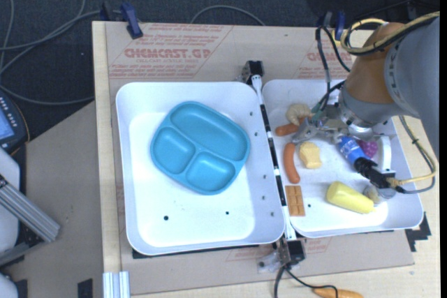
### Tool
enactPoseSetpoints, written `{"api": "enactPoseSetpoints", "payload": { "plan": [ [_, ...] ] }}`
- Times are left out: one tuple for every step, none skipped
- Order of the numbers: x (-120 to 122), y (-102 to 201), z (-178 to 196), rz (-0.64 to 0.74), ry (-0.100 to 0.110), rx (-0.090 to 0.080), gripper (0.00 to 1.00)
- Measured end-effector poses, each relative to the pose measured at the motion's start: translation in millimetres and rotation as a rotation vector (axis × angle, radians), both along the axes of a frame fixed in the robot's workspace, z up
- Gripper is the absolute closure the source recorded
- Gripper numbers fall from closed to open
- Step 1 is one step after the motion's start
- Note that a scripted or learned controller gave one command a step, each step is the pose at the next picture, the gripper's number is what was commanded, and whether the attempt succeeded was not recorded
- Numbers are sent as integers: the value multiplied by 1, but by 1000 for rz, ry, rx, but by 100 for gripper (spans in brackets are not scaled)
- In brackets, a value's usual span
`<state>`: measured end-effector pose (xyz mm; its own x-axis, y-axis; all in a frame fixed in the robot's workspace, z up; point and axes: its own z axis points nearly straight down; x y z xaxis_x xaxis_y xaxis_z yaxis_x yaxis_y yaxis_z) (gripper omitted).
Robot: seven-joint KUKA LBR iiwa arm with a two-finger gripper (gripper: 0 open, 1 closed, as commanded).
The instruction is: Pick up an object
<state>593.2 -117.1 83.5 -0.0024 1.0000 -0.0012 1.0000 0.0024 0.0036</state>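
Gripper (316,128) low in right bin (398,216), hovering among food toys; finger state cannot tell, nothing visibly held. Nearest target: cheese (310,155) just below it, sausage (290,162) beside. Best drop straight, centre on one item. Clutter is tight: banana (350,197), cracker (295,201), blue wrapper (351,147). Blue plate (200,146) sits in left bin (133,171).

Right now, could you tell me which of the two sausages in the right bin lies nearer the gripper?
The shorter sausage, lying crosswise near the gripper. The longer sausage lies lengthwise below it, beside the yellow cheese wedge.
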Motion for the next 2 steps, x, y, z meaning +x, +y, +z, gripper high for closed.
{"api": "enactPoseSetpoints", "payload": {
  "plan": [
    [73, 23, 0, 7, 18, 1, 0],
    [71, 22, 10, 2, 18, 2, 100]
  ]
}}
